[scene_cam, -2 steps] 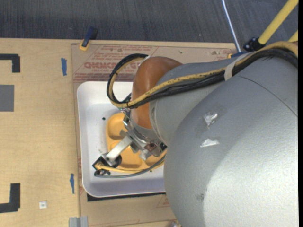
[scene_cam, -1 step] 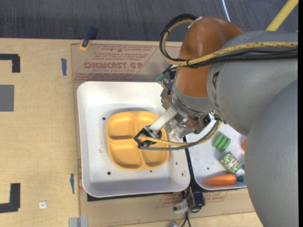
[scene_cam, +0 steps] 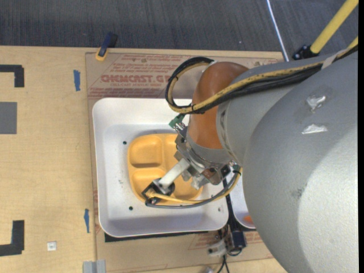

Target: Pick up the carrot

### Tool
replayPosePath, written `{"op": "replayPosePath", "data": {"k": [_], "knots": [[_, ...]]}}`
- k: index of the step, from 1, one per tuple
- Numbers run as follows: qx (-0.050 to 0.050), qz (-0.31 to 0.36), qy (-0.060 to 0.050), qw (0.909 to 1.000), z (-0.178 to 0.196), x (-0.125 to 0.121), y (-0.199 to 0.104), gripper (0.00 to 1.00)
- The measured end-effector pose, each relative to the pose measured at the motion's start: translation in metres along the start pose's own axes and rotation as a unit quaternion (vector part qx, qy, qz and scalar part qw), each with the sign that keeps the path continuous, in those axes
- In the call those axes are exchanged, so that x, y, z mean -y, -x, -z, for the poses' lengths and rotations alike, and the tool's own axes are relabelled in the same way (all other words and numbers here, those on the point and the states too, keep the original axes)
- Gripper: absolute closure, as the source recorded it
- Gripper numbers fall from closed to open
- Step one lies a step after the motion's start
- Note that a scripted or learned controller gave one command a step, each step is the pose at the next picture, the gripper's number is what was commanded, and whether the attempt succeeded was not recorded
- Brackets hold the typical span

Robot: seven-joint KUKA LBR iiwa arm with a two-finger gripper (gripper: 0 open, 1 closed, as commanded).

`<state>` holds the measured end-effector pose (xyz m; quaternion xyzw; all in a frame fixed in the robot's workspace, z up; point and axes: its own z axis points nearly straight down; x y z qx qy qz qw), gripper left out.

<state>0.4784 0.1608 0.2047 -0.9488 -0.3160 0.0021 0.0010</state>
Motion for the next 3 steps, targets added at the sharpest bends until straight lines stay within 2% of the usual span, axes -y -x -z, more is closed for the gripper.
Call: {"op": "replayPosePath", "data": {"k": [1, 2, 3], "knots": [[0.000, -0.101, 0.000, 0.9949, -0.027, -0.021, 0.015, 1.00], [-0.002, -0.220, 0.001, 0.9755, -0.023, -0.015, 0.010, 1.00], [-0.002, -0.218, 0.001, 0.9759, 0.036, -0.023, 0.016, 1.00]]}}
